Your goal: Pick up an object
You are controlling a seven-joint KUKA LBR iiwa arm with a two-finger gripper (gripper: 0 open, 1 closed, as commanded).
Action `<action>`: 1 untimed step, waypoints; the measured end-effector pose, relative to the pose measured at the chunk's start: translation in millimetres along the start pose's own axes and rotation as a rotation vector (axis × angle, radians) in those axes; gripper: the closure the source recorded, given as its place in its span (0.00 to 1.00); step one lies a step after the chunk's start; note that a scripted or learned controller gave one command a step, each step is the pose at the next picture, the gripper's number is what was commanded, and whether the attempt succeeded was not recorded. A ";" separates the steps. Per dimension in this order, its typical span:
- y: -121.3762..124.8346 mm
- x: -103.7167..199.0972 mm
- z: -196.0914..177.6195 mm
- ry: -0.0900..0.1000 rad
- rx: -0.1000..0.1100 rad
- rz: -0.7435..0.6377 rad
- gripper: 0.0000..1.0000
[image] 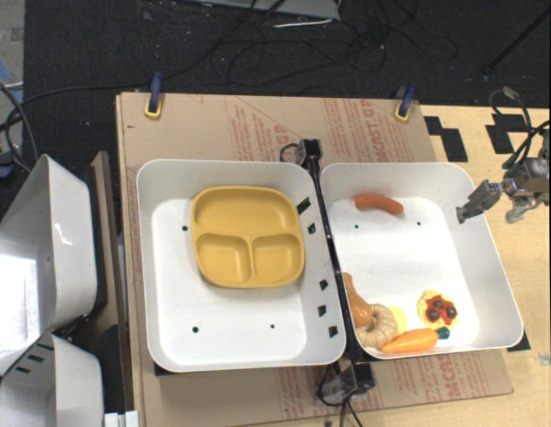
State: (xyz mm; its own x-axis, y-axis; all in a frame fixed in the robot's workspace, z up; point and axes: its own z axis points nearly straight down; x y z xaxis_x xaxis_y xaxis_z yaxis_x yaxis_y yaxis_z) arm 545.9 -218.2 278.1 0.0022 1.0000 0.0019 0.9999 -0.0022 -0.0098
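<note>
Bench [257, 118] w/ cardboard top fills the camera view, two shallow white bins side by side on it. My pincer [499, 199] sits at the far right, just outside the right bin [475, 238], hovering by its upper right rim. Not much of my arm is visible, just the wrist end w/ cables above it, reaching in low from the right edge. One dark finger [475, 201] points left and down toward the bin rim; the rest is a metal cluster behind it. Whether the pincer is released or clenched I can't tell, too small and side-on. Nothing visible between the fingers.

Pickable stuff, all in the right bin: a toy hot dog [379, 205] lies near the top wall, well apart from the rest. Along the bottom edge a heap: a brownish curved piece [356, 299] by the divider, touching a tan ring-shaped pastry [378, 324], w/ a yellow bit [398, 315] just beside it. An orange carrot [410, 341] lies flat at the front rim, touching the pastry. A small yellow disc w/ red and dark toppings [437, 309] sits just above the carrot's right end.

Left bin [164, 238]: a yellow divided plate [248, 237], three compartments, upper middle of the bin.

Two blue-yellow clamps [153, 105] grip the bench's far edge.
</note>
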 end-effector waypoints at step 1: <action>2.1 0.7 -5.4 -0.003 -0.010 -0.003 0.00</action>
State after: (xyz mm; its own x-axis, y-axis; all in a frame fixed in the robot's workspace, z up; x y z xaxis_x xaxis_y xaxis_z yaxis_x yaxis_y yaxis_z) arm 548.1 -217.6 283.5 -0.0009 1.0000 -0.0007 1.0000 0.0009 0.0003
